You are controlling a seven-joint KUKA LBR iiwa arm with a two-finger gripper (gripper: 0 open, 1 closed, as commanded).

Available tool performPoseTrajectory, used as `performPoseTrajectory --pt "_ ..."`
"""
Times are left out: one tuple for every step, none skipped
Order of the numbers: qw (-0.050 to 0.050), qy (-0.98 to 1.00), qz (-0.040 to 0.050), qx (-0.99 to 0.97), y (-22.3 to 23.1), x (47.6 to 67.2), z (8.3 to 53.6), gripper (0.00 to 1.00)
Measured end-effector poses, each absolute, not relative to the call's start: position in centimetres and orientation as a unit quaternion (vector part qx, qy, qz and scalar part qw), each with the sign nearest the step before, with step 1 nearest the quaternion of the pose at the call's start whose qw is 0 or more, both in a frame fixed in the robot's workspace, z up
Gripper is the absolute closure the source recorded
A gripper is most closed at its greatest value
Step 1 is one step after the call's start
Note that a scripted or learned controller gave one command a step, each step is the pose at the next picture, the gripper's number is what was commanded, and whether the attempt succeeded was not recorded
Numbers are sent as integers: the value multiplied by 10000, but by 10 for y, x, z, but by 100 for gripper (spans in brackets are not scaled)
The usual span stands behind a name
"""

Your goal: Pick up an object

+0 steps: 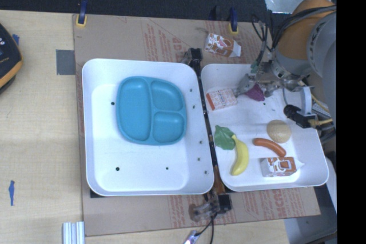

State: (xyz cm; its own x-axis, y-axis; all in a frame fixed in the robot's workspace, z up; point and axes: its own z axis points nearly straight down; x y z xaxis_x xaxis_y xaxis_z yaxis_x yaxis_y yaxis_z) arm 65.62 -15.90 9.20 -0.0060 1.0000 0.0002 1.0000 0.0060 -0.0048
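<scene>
**Two bins, arm over the right one**

A blue divided plate (pixel 151 110) is held in the left bin (pixel 97 123). In the right bin (pixel 309 180) are laid a banana (pixel 240 158), green leaf (pixel 224 137), sausage (pixel 269 147), potato (pixel 279 131), two packets and a purple piece (pixel 255 92). The gripper (pixel 255 84) is lowered onto the purple piece from the right; whether it pinches cannot be told.

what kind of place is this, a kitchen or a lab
Most likely a robot lab test bench, not a kitchen: two white bins sit on clamped cardboard, the food looks like toys, such as the banana and hot dog, and a robot arm reaches in.
</scene>
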Motion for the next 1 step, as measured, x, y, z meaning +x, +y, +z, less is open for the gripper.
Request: performPoseTrajectory --pt "8 -7099 16 -7043 -160 657 105 100"
